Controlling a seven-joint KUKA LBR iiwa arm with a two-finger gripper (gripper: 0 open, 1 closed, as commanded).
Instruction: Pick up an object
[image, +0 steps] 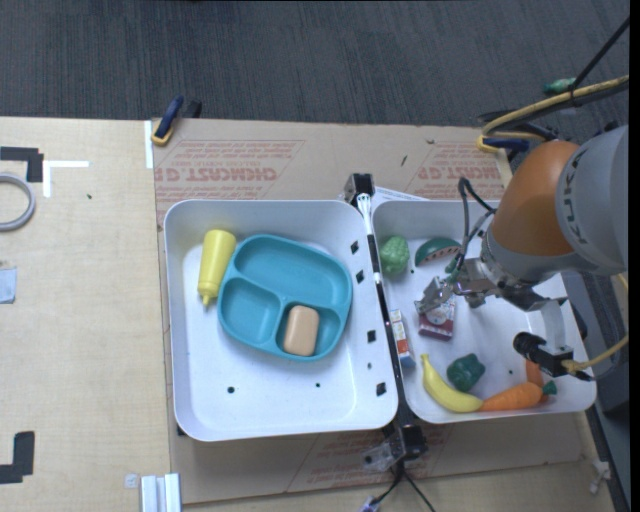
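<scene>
From my remote station I observe two shallow white plastic bins on a cardboard-covered bench. The left bin (270, 400) holds a smooth teal divided plate (262, 290) with three compartments; a rounded tan bread-like piece (300, 330) lies in its lower right compartment. A yellow squeeze bottle (213, 262) lies just beside the plate's left rim, nozzle pointing down-frame.

The right bin (480, 420) holds a bumpy green vegetable (394, 254), a watermelon slice (437, 251), a curved yellow banana (445, 390), a dark green pepper (465, 372) touching the banana, and an orange carrot (512, 398) along the lower wall. A small red and white packet (436, 322) lies near the bin's middle.

The gripper (440, 295) hangs directly over that packet, its metal fingers pointing down at it; I cannot tell whether they are spread or closed, nor whether they grip anything.

The cardboard (240, 165) carries red print, upside down and mirrored; I cannot read it with confidence.
</scene>
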